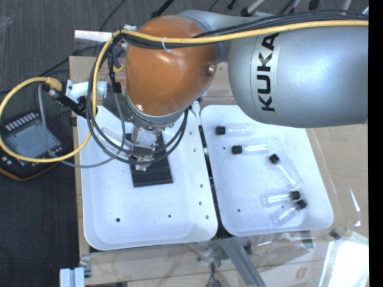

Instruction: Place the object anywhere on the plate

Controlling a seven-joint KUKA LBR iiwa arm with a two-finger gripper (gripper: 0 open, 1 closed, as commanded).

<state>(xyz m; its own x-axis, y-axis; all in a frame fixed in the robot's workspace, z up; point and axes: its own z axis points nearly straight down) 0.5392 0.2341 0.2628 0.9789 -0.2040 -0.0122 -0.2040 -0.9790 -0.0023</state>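
Five vials (250,150) lie in the right bin (317,220); the gripper (145,160) hangs over the left bin (108,232), centre-left.

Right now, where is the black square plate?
The black plate lies in the left white bin, near its middle, right under the gripper. The little vials are in the right bin.

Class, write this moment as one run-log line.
arm: over left bin | gripper: above dark plate | vials: five, right bin
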